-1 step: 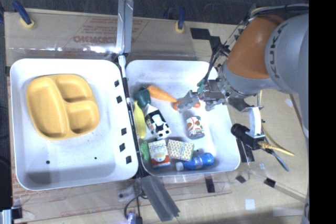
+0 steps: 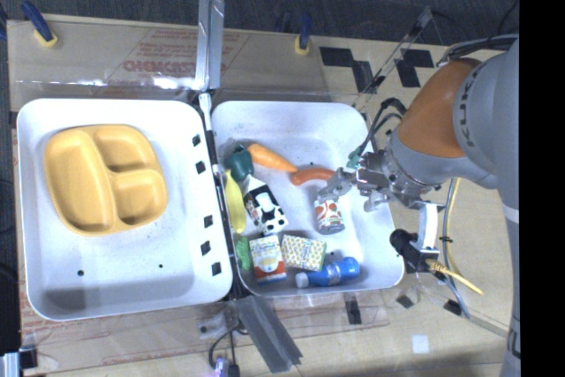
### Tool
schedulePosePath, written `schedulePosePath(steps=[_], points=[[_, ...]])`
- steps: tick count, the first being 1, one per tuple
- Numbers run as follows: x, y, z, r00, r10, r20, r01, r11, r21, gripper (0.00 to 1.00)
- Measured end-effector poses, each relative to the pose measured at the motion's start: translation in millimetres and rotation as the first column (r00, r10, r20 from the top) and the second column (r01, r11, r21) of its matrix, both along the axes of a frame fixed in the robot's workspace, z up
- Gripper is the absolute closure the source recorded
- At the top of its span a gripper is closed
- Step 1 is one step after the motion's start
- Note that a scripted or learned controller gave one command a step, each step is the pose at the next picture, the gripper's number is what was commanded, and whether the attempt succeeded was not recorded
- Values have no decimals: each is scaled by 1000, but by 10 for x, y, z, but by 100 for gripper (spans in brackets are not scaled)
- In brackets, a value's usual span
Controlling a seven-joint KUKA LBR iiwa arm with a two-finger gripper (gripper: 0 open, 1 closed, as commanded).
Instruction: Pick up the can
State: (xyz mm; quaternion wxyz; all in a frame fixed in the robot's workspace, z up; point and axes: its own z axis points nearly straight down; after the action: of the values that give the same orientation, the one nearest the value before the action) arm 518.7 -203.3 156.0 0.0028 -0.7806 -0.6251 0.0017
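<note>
The can (image 2: 328, 214) is small, red and white with a silver top, and lies in the right bin (image 2: 291, 112) right of the middle. My gripper (image 2: 355, 188) hangs just above and to the right of it, reaching in from the right. Its fingers stand open: one fingertip (image 2: 339, 176) is by the end of an orange-red sausage-shaped piece (image 2: 311, 176), the other sits right of the can. The can lies at the lower left edge of that gap, not clasped between the fingers.
The right bin also holds a carrot (image 2: 272, 159), a green-topped bottle (image 2: 240, 162), a black-and-white carton (image 2: 265, 209), a labelled cup (image 2: 267, 259), a patterned packet (image 2: 303, 252) and a blue bottle (image 2: 334, 271). A yellow divided tray (image 2: 106, 177) lies in the left bin (image 2: 35, 278).
</note>
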Motion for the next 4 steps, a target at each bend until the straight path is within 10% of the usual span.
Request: schedulePosePath(steps=[1, 2, 3, 4], points=[[350, 28, -648, 1000, 24, 2, -24, 1000, -1, 0], [352, 30, -547, 1000, 28, 1, -28, 1000, 0, 100], [353, 31, -547, 1000, 28, 1, -28, 1000, 0, 0], [43, 142, -653, 1000, 0, 1, 0, 1000, -1, 0]])
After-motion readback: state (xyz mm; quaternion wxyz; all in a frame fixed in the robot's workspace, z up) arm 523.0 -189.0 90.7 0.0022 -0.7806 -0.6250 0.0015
